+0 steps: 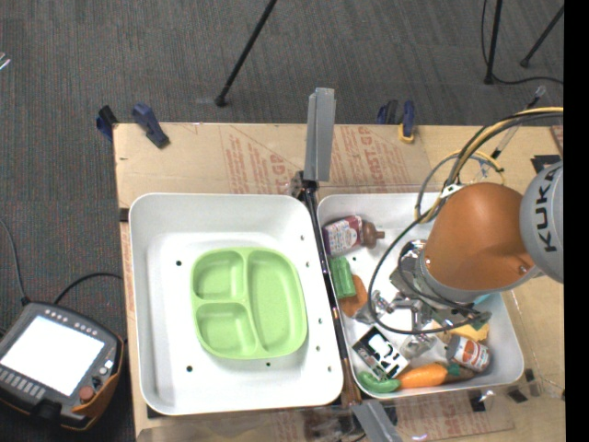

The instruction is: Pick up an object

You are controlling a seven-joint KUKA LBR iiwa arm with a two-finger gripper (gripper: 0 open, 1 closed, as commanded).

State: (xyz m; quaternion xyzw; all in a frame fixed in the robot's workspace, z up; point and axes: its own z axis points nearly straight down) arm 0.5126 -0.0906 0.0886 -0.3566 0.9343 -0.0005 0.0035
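- As the camera view looks down on the counter (184, 150), two white bins sit side by side: one left bin (152, 247) and one right bin (508, 357).
- The left bin holds one green divided plate (248, 302) with three compartments.
- The one arm (479, 238) reaches in from the right and hangs low over the right bin; the jaws (414, 313) sit among the objects, and it cannot be told whether they are released or clenched.
- Right bin contents, one of each: a pink-labelled bottle (348, 235) at the upper left, a green and orange item (345, 282) below it, a black and white box (379, 350), a carrot (423, 376) along the near wall, and a can (469, 353) just right of the carrot.
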